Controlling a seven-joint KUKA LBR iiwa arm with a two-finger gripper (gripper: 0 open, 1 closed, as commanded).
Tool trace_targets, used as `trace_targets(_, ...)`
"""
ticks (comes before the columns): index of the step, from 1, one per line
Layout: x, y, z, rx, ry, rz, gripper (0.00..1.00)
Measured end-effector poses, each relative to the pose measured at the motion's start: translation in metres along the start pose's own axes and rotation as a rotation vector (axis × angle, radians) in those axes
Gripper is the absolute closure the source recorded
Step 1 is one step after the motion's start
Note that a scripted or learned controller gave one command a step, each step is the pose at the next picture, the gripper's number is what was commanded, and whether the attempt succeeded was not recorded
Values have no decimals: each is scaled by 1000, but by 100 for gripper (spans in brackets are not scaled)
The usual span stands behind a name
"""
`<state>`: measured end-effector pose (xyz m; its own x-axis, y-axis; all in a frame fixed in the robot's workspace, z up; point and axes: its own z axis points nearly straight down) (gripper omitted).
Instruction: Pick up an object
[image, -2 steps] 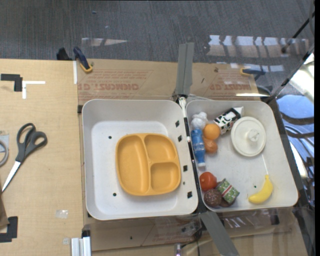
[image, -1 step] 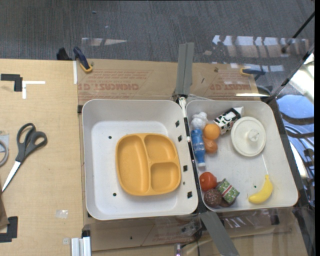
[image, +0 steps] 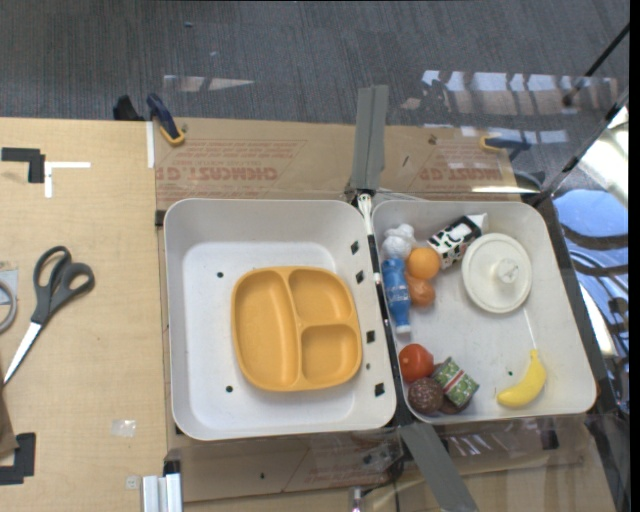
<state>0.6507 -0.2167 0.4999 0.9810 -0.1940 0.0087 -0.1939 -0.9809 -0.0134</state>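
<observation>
Right bin (image: 560, 300): one banana (image: 524, 382), two oranges (image: 423, 263), one tomato (image: 415, 359)

Scissors (image: 45, 295) tip cut off at left edge; dark round item (image: 424, 396) by tomato (image: 415, 360) unidentifiable.

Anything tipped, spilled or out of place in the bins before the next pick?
Nothing spilled or damaged. The blue bottle lies on its side along the right bin's left wall, and the toys crowd that same side. The yellow tray sits flat in the left bin.

Scissors (image: 50, 290) on the wooden bench (image: 90, 220)
</observation>
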Motion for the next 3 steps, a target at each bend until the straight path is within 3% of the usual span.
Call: trace_targets(3, 4, -9, -27, 22, 17, -8, 100)
